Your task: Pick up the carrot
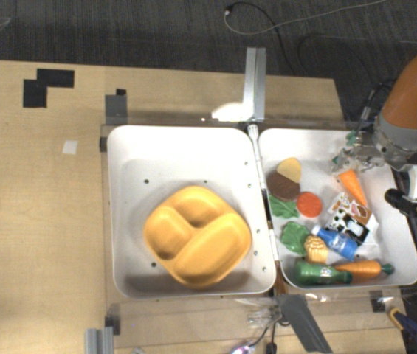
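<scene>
Even bright overhead light, soft shadow under the yellow dish (197, 234), slight glare on bin (127, 198), mildly soft focus.

Arm: grey KUKA arm with orange band (407, 98) enters at the right edge, over the right bin's far right corner.
Gripper: gripper (357, 155) sits low above the upper end of a carrot (353, 186); whether it grips is unclear.
Carrot: orange, tilted, in the right bin (407, 260), beside a black-and-white patterned box (350, 218).
Second carrot: second carrot (359, 268) lies along the near wall, touching a green bottle (315, 273).
Other items: brown-and-yellow toy (285, 179), red tomato (310, 203), green leafy toy (291, 234), corn cob (314, 248), blue container (339, 242).
Left bin: left bin (131, 153) holds a yellow divided plate (197, 234), upside-up, near its front.
</scene>
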`<state>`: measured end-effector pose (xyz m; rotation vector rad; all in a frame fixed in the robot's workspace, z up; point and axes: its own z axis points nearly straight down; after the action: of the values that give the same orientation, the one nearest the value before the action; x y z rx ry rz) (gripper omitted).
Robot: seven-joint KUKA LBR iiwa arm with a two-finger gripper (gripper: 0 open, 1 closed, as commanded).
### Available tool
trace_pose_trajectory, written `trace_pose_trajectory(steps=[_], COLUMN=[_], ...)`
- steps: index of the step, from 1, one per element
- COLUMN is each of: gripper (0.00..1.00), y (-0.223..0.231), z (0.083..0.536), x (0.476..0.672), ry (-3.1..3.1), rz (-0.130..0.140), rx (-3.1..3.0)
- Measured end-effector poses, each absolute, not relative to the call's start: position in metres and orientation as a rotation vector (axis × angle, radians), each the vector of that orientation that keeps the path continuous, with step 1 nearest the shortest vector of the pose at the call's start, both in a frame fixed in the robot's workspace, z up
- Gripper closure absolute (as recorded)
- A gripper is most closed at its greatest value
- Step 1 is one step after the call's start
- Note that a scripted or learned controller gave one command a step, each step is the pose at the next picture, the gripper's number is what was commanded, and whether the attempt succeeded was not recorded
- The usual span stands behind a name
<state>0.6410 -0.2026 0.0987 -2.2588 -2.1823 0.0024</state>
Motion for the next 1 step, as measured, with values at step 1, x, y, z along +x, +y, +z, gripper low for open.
trace_pose_trajectory(steps=[1], gripper=[1.00], y=[-0.2015], z=[0.1062], x=[0.6418], ry=[-2.189], rz=[0.004], rx=[-2.252])
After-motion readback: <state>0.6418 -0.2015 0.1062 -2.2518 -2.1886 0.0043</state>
